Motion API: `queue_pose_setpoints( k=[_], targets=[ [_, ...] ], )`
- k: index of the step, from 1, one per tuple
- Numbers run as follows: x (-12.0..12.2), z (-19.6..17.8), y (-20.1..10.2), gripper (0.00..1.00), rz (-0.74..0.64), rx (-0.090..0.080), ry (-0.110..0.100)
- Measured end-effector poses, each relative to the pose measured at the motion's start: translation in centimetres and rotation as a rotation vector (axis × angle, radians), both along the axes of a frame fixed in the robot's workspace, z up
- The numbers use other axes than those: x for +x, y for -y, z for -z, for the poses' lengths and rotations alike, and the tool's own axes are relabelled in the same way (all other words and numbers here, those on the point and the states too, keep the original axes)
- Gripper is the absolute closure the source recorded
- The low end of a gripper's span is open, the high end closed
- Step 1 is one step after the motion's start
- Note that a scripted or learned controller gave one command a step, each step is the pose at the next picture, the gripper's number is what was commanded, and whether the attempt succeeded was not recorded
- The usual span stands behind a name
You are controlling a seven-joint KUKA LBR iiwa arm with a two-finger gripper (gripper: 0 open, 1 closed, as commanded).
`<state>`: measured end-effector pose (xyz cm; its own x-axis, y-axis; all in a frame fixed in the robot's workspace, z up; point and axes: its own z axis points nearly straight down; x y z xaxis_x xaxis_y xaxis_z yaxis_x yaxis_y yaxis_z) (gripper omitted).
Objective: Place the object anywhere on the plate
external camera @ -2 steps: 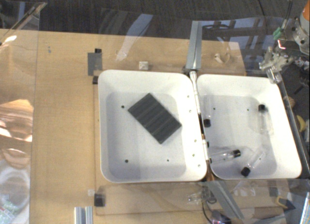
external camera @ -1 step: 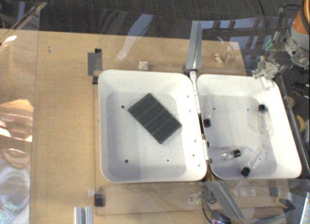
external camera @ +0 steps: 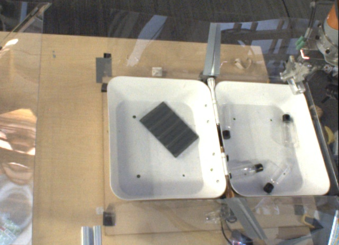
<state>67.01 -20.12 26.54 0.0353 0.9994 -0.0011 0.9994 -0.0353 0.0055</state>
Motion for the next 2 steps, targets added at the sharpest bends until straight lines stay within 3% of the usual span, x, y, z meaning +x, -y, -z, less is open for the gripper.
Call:
queue_pose_setpoints(
  k=[1, 2],
  targets=[
    [0.0, -4.4, 0.2, 1.0, -0.01, 0.0, 0.0],
    [-3.3, -6.8, -6.0, 1.0, 0.512, 0.003, 0.0]
  ],
)
